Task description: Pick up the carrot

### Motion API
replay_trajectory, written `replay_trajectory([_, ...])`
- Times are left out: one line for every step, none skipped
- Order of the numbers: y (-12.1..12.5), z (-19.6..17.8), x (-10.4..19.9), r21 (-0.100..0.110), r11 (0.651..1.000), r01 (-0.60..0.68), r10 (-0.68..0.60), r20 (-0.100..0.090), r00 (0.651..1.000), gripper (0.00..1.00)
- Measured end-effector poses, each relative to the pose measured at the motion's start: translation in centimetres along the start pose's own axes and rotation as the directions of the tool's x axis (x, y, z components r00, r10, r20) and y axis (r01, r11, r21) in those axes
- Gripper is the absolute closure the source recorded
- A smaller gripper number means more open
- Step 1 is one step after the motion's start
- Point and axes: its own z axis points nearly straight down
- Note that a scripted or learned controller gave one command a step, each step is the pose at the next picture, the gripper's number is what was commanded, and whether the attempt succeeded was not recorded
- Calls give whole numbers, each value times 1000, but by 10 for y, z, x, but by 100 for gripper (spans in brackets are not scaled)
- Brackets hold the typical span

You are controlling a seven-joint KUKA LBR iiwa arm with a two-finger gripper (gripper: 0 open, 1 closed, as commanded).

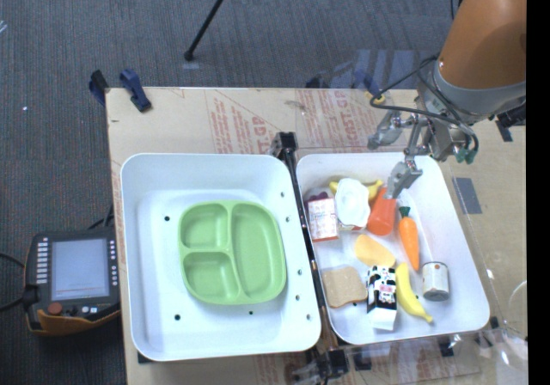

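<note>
Front edge first: at 6 o'clock in the right-hand shallow white plastic bin (468, 306) stands a black-and-white cow-print carton (382, 286), with a curved yellow plastic banana (409, 293) touching its right side, a small silver tin can (435, 280) just beyond that, and a brown slice of toy bread (345, 285) to the left. Now the target: the orange toy carrot with a green top (409, 239) lies near the bin's centre, green end pointing to 12 o'clock, free on its right side. Just beside it at 9 o'clock stands a squat orange bottle (382, 215), the main obstacle. The end effector (402, 177) hangs at 12 o'clock, just above that bottle rather than the carrot; I can't tell how its grip stands. My call: shift towards 5 o'clock, straddle the carrot across its width, descend clear of the bottle. Left, the pale green 3-compartment plate (232, 252) sits in the other white bin (137, 306) on the tabletop (215, 117).
</note>
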Motion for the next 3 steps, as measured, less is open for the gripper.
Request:
replay_trajectory([-44,161,16,-4,999,34,-34,-17,999,0])
replay_trajectory([-55,181,46,0,1000,-6,6,4,1000,0])
replay_trajectory([-53,171,45,-1,1000,0,0,6,1000,100])
